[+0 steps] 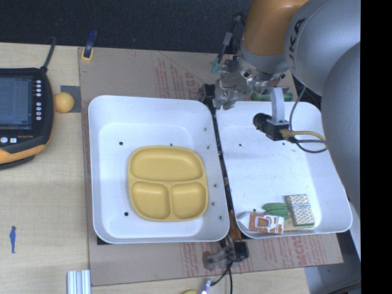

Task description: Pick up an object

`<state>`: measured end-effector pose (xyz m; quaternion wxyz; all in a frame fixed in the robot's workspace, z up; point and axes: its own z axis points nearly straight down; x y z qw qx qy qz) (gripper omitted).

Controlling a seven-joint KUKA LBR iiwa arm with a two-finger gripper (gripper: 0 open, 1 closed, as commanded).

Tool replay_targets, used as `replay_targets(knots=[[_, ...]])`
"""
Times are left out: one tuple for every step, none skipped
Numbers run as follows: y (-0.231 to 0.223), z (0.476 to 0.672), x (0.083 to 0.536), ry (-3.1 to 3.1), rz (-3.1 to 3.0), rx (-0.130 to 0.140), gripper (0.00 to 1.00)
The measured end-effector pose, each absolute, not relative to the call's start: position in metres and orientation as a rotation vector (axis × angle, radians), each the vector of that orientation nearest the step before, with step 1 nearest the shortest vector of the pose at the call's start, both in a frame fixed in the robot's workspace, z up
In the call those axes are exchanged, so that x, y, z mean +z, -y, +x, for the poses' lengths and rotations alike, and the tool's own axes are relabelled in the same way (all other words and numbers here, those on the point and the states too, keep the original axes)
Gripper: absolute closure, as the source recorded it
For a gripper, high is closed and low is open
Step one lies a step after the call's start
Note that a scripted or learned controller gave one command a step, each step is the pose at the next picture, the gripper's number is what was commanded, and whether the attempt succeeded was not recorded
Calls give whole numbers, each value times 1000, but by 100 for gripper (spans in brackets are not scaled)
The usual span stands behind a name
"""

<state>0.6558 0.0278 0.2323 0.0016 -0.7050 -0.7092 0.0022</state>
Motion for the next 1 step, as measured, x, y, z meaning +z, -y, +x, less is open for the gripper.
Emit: replay_targets(knots=[[66,656,191,2224,-2218,8,100]])
